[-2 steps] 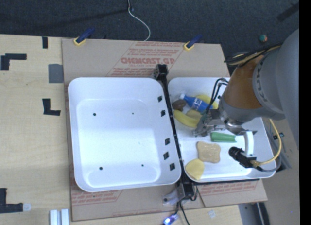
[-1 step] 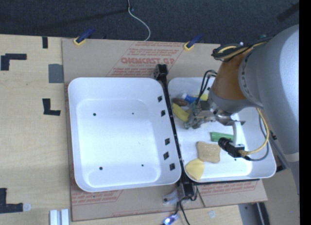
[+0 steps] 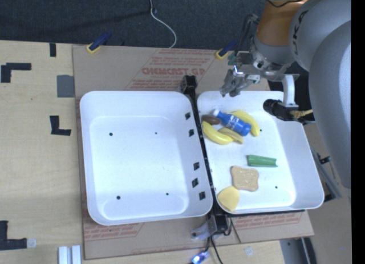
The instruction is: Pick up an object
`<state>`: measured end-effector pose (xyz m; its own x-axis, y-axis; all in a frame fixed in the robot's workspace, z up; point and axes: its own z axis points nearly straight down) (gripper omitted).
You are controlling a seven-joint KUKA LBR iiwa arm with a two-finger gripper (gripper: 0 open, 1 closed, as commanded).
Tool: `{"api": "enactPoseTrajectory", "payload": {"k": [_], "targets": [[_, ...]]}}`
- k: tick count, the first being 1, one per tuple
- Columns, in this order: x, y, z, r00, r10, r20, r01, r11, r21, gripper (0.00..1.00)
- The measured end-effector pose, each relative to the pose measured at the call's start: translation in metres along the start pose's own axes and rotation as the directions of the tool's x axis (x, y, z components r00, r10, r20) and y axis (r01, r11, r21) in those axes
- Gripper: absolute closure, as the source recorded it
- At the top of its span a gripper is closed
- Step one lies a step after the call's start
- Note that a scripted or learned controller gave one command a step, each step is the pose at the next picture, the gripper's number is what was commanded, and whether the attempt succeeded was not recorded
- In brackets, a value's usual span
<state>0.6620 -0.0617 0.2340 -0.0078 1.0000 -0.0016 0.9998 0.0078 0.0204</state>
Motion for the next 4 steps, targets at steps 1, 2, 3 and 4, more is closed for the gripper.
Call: {"api": "enactPoseTrajectory", "payload": {"k": [1, 2, 3, 4], "targets": [[0.000, -0.032, -0.126, 1.000, 0.006, 0.000, -0.006, 1.000, 0.008, 1.00], [0.007, -0.017, -0.292, 1.000, 0.004, 0.001, -0.004, 1.000, 0.002, 1.00], [-0.003, -0.032, -0.303, 1.000, 0.007, -0.001, -0.007, 1.000, 0.019, 1.00], [0.078, -0.034, -0.142, 1.000, 0.000, -0.004, 0.000, 0.999, 0.039, 1.00]]}}
